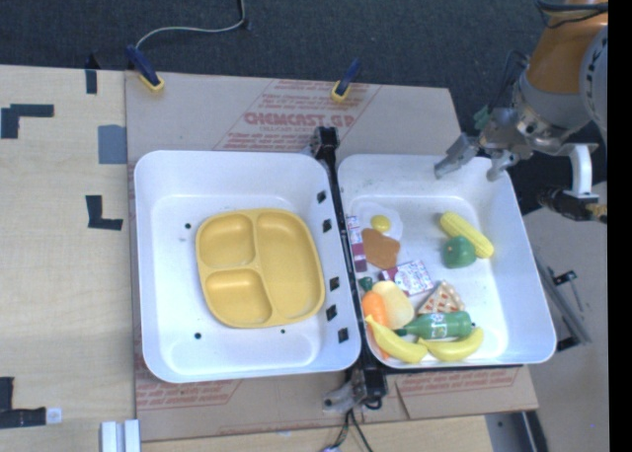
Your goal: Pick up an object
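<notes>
The grey two-finger gripper [472, 163] hangs over the far right corner of the right-hand shallow white plastic bin [528, 272], carried by the grey arm with the orange band [571, 21] that comes in from the right edge. Its two fingers stand apart, one pointing down-left toward the bin's rim and the other shorter one beside it, and nothing sits between them.

All the loose objects lie below and to the left of the gripper, on the bin floor. Nearest to it is a yellow toy corn cob [466, 232], lying at a slant, with a small green toy pepper [458, 253] touching its lower end. Farther left of the gripper, against the divider between the bins, lie a white-and-yellow toy fried egg [380, 222] and a brown toy slab [381, 248] overlapping it. Well below the gripper, at the near edge of the bin, a cluster crowds together: a pale yellow-orange toy fruit [388, 303], a triangular toy pizza slice [443, 299], a green toy bottle [439, 325] lying on its side, and two yellow toy bananas [427, 347] curving along the rim.

Far to the gripper's left, the left-hand white bin [163, 272] holds a yellow plastic divided plate [261, 266] with three compartments.
</notes>
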Robot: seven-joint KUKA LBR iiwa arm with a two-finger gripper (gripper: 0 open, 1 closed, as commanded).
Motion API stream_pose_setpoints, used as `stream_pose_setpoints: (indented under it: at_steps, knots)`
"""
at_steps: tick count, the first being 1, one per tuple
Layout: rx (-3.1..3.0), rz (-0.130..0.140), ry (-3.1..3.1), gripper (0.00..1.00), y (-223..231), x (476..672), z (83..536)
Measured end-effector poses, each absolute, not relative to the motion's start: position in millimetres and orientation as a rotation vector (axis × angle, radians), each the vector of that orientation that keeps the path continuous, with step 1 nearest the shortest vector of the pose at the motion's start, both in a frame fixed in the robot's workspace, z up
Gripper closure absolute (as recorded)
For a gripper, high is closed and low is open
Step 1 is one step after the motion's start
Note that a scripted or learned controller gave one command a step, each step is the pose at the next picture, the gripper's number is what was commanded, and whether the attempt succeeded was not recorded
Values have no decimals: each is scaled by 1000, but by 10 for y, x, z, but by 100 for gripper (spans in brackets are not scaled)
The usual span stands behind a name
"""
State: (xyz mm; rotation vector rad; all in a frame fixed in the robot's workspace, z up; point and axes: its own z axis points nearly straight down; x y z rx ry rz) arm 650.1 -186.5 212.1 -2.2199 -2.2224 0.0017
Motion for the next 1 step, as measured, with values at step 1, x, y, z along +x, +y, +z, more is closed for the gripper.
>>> stream_pose_setpoints:
  at_steps: [1]
  knots:
    - [-2220, -2, -2226, 0, -1209, 6692, 864]
